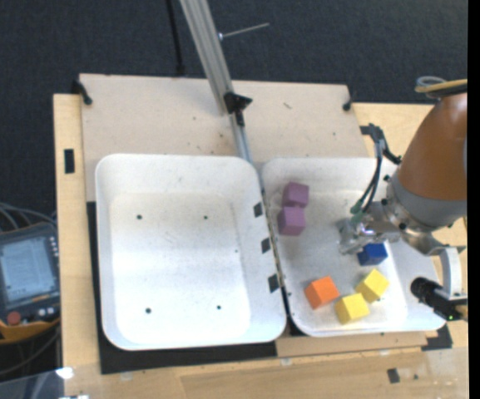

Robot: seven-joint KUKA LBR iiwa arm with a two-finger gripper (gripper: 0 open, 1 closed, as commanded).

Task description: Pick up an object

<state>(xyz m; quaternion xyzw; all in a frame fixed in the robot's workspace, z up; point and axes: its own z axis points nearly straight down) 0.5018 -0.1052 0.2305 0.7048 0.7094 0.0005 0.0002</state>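
Dark floor surrounds the table [173, 110]; claw [358, 238] sits beside the blue cube [373, 253], finger state unclear; centre over it, clear of 2 yellow cubes [373, 285]

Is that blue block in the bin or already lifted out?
In. The blue block lies in the right bin, just under the tool.

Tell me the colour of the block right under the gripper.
Blue. The block sits just below the gripper in the right bin, seen in the camera view.
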